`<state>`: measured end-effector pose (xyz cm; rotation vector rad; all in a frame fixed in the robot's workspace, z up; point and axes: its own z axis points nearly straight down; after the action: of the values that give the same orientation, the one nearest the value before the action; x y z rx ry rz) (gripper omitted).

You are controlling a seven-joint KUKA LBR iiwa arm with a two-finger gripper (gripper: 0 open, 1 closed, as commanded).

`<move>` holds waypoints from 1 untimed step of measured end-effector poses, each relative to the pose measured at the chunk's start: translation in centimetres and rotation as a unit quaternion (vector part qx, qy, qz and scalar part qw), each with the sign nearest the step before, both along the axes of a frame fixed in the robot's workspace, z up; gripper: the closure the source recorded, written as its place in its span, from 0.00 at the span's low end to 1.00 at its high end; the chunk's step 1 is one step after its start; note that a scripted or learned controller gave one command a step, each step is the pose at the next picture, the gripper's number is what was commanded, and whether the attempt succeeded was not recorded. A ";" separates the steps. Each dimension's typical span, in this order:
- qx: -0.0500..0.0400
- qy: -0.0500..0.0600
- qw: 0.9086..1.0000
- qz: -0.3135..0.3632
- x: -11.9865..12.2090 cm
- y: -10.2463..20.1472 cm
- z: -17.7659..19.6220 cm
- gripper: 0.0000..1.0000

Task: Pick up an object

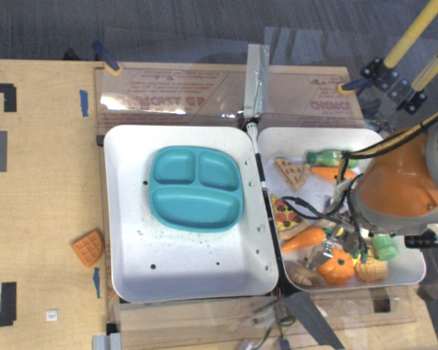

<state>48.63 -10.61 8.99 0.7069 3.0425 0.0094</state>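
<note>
The gripper [334, 245] hangs low right over the right bin [412, 272] — finger state unreadable — just beside the carrot [304, 239], whose long axis runs leftward.

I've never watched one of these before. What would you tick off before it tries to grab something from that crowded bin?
1. Arm over the toys: ok, the gripper is low in the right bin.
2. Target beneath: ok, an orange pumpkin toy lies just under it.
3. Fingers around a toy: cannot tell, cables hide them.
4. Crowding: not ok, a carrot and pizza slice lie close by.
5. Left bin: ok, the teal plate sits apart.
</note>
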 end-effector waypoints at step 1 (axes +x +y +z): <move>0.001 0.003 0.997 -0.072 2.4 -3.9 -0.1 0.00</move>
<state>51.05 -14.52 8.92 0.9260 2.9885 0.0086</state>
